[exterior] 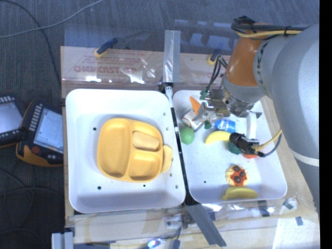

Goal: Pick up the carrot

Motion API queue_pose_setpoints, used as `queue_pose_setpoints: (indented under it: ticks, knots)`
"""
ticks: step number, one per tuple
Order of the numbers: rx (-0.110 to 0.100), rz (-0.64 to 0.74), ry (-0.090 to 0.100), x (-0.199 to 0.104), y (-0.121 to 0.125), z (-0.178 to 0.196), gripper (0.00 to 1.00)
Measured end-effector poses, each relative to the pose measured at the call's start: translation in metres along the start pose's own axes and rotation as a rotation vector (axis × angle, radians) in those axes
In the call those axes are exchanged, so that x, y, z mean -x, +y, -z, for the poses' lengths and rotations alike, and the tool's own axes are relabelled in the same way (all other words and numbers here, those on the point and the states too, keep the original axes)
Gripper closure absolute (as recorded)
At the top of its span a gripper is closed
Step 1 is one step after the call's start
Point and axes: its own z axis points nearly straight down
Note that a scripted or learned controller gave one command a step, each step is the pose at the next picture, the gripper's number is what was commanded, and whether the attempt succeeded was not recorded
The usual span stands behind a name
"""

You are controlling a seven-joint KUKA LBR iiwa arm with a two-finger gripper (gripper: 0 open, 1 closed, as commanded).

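Grey and orange, the big arm reaches in from the right over the right bin. The left bin holds a yellow tray. The gripper hangs low at the right bin's top left corner; how far it is open I cannot tell. The carrot lies just beside it, near the wall. A green ball, a banana and a blue thing crowd close. The bin's middle has open room.
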Motion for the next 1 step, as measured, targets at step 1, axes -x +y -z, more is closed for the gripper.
queue_pose_setpoints:
  ticks: [1]
  knots:
    - [-0.007,0.000,-0.006,0.0013,-0.0001,0.0054,1.00]
